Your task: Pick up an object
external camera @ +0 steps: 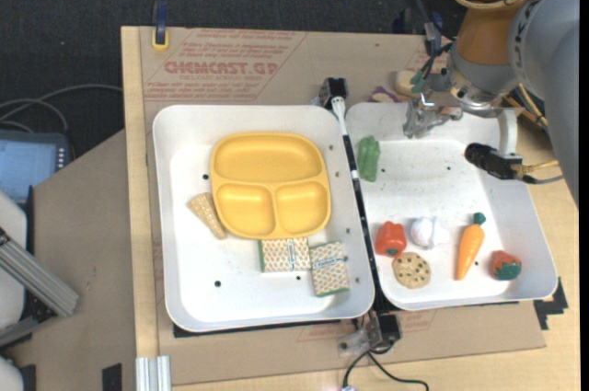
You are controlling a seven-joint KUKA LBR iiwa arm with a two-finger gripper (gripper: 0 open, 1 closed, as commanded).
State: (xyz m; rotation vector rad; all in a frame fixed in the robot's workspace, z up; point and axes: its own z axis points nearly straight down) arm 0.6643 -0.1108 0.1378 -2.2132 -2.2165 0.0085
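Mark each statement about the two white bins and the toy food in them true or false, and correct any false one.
1. The yellow divided plate lies in the left bin. True.
2. The toy carrot lies in the left bin. False: it lies in the right bin.
3. The cookie lies beside the red pepper. True.
4. The hand holds the carrot. False: the hand is at the right bin's far edge, apart from the carrot.
5. The green item is on the plate. False: it lies in the right bin.

Two white bins are counted, one yellow divided plate, two packets, and one each of carrot, cookie, red pepper.
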